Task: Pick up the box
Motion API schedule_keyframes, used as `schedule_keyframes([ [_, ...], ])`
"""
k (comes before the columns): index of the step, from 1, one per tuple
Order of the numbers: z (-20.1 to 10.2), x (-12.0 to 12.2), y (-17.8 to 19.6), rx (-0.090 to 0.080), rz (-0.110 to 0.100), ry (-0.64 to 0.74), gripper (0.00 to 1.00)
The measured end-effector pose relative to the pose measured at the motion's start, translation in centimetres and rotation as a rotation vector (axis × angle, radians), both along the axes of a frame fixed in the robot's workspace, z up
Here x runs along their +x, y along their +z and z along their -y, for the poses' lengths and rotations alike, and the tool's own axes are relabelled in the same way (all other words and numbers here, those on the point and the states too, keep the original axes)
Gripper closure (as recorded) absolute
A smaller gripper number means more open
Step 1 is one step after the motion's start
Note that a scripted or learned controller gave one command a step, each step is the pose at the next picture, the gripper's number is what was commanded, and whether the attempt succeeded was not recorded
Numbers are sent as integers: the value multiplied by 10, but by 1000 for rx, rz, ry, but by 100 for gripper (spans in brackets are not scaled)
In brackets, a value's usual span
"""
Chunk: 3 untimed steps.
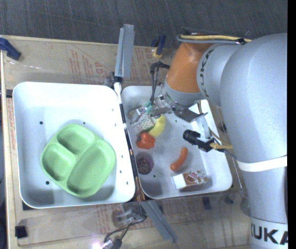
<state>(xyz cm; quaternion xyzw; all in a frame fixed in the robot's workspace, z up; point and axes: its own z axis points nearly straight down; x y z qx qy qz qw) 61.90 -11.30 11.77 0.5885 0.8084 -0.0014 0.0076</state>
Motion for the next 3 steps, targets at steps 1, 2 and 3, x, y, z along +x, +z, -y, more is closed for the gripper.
schedule_keyframes([
  [1, -5, 14, -24, 4, -1, -183, 0],
  [2, -6, 15, -14, 5, 5, -179, 100],
  [3, -34, 26, 95, 12, -11, -74, 100],
])
